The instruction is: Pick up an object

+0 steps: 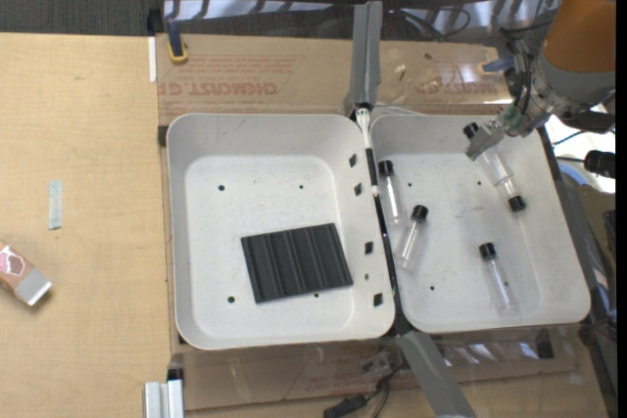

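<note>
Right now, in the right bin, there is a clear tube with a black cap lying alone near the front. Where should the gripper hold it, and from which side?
Grip the front tube across its clear body, just below the black cap, descending from above. It lies flat on the right bin floor, apart from the other tubes, so the fingers should straddle its narrow width, crosswise to its length.

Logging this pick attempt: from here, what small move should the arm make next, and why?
Probably lower a little. The pincer hangs at the right white bin's far corner, beside a clear black-capped tube, with nothing visibly between its fingers. Three similar tubes lie farther off.
</note>
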### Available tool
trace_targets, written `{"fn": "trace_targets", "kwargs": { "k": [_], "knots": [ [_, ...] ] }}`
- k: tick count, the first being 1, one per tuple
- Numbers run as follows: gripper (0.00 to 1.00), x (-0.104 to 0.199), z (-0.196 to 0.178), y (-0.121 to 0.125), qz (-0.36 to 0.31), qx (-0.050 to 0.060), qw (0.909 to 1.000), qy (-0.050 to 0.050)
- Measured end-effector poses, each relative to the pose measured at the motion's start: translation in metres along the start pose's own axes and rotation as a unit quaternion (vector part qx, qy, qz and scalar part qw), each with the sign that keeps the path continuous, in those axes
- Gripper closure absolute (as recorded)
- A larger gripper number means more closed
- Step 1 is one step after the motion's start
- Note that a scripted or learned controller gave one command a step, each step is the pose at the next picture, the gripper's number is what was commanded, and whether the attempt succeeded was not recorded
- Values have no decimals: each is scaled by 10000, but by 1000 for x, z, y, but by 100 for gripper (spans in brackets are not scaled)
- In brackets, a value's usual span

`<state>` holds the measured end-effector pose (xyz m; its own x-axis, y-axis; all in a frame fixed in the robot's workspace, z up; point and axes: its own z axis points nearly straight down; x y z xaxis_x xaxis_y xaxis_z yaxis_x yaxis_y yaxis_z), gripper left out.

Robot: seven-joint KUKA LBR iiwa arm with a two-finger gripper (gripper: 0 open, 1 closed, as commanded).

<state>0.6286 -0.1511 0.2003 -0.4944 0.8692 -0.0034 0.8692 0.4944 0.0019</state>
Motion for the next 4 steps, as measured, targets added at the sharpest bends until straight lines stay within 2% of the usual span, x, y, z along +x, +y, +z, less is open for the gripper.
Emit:
{"fn": "trace_targets", "kwargs": {
  "k": [3, 4],
  "knots": [
    [100, -2, -26, 1, -17, -19, 10000, -25],
    [100, 22, -31, 39, -319, 5, 9995, 6]
  ]
}}
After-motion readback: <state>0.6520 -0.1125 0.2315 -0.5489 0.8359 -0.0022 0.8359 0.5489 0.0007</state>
